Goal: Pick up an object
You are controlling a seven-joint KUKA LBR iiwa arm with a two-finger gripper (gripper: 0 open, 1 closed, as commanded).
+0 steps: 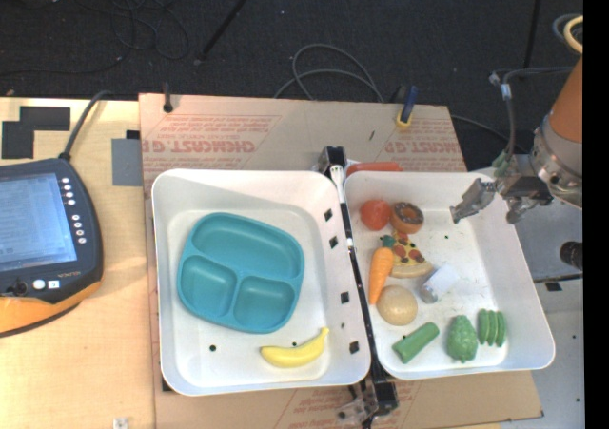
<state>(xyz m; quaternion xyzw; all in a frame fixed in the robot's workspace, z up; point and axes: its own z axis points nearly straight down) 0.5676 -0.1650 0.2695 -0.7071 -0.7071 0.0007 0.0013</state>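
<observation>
One gripper above right bin's edge

1. On my feed the one print I can read is on the cardboard sheet under the two bins: red letters along its far strip, upside down from this camera. To the left I make out what looks like "CHEMCAST GP".
2. The same red print repeats further right on that strip, partly cut off; I only get "GP" and a few letters.
3. More red lettering shows on the near edge of the cardboard, too small for me to read.
4. The handheld pendant's screen at left carries lines of text, too blurred to read.
</observation>
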